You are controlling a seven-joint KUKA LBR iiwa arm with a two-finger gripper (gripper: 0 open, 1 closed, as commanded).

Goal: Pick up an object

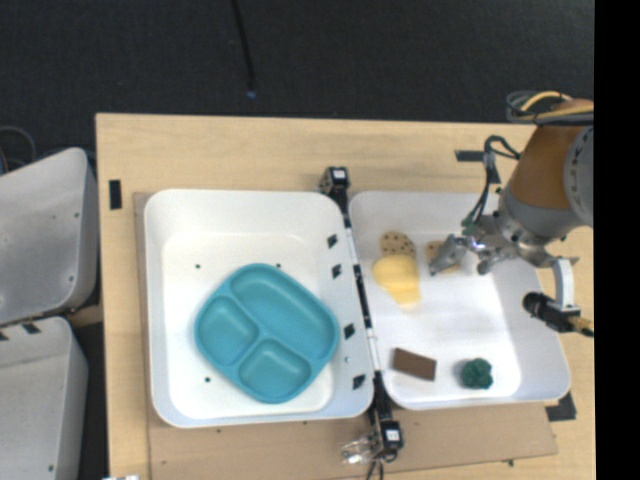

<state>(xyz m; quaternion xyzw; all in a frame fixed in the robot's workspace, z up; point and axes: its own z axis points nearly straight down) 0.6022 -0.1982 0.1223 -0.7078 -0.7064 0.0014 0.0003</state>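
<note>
In the right bin [540,368] lie a speckled tan cookie [397,242], a yellow lump [398,279], a brown bar [413,364] and a dark green ball [477,372]. My gripper [467,256] hangs over the bin's upper middle, just right of the cookie and the yellow lump. Its fingers [446,258] stand apart with nothing between them. A small tan piece [436,250] shows right beside the left fingertip, partly hidden by it. The grey arm with its orange band [545,173] comes in from the right.
A blue divided plate [265,331] lies in the left bin [170,228]. A black clip-lined divider [355,288] separates the bins. A black cylindrical part [545,310] of the arm sticks out over the right bin's right side.
</note>
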